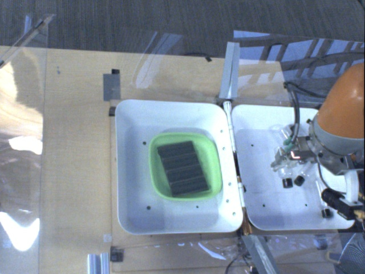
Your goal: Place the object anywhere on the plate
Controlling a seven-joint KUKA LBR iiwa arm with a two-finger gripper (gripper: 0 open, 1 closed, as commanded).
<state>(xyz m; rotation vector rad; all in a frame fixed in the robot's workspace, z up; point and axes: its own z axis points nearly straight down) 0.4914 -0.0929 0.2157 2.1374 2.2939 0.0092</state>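
One dark ridged block point(182, 168) lies flat on the green plate point(157, 178), inside the plate's raised rim and turned a little askew — it sits well off to the far side of the end effector point(292, 156), across the divider between the two bins. Judged from how it lies, the placing itself looks done; what remains is a clean finish. The plate rests in the left bin point(131, 210), roughly centred, with bare white floor all round it.

The end effector hangs low over the right bin point(256, 210), partly hidden under the orange band point(342, 107) of the arm, amid cables and glare. Whether its tips stand apart or together I cannot tell, and nothing can be seen between them.

For a good finish, I would keep the arm on its own side, rise straight before any sideways travel, and avoid sweeping cables across the divider — a nudge to the plate could slide the block off. Two small dark bits point(292, 181) lie just beside the end effector on the bin floor; leave them alone.
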